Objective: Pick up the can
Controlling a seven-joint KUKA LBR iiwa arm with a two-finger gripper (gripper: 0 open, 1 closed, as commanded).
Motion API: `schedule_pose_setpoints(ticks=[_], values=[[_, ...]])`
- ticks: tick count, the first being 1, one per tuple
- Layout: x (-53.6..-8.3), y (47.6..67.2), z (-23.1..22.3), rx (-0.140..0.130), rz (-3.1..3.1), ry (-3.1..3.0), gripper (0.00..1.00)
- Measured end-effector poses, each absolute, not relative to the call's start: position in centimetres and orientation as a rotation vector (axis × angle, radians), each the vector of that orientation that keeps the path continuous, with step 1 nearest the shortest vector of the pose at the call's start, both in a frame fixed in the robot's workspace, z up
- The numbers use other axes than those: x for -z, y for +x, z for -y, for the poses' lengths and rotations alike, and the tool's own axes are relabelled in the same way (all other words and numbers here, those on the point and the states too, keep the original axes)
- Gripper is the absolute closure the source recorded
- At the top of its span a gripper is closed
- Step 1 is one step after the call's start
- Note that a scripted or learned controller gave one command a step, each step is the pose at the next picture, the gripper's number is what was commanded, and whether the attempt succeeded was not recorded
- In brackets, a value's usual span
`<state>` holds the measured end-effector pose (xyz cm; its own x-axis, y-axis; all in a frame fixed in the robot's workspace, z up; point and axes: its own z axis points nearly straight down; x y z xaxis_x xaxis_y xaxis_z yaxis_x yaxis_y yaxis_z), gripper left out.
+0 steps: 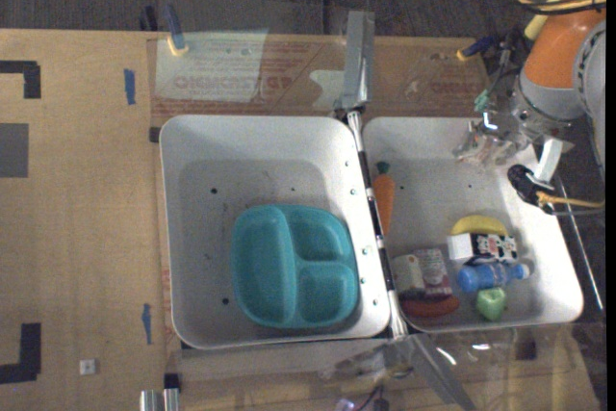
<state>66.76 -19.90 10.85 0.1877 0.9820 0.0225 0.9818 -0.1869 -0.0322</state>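
Fingers (478, 147): spread apart, nothing between them, hanging over the 1 o'clock corner of the right bin, a bit blurry but the two tips look separate

Arm (563, 53): coming in from 3 o'clock, orange band sitting just above the wrist

Can (423, 271): lying on its side near the 6 o'clock wall of the right bin, labelled side up, grey end pointing to 9 o'clock, well apart from the fingers

Red thing (431, 307): touching the can on its 6 o'clock side, partly tucked under it, can't tell what it is

Blue bottle (491, 276): on its side just at 3 o'clock of the can, cap end pointing to 3 o'clock

White carton (493, 248): right at 12 o'clock of the bottle, dark print on it

Banana (478, 224): yellow, pressed against the carton's 12 o'clock edge

Green thing (491, 303): small, at 6 o'clock of the bottle, near the bin's front wall

Carrot (384, 197): lying along the 9 o'clock wall of the right bin, green top toward 12 o'clock

Right bin (438, 138): white, shallow, most of the clutter packed toward 6 o'clock

Left bin (192, 168): white, side by side with the right one

Teal plate (294, 265): divided into compartments, sitting toward 5 o'clock in the left bin

Table (77, 207): tan, with bits of blue tape and black marks out at 9 o'clock
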Motion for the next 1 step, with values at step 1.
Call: schedule_pose_setpoints(ticks=[1], values=[[-16.74, 66.72, 20.01, -0.001, 2.193, -2.251, 1.0]])
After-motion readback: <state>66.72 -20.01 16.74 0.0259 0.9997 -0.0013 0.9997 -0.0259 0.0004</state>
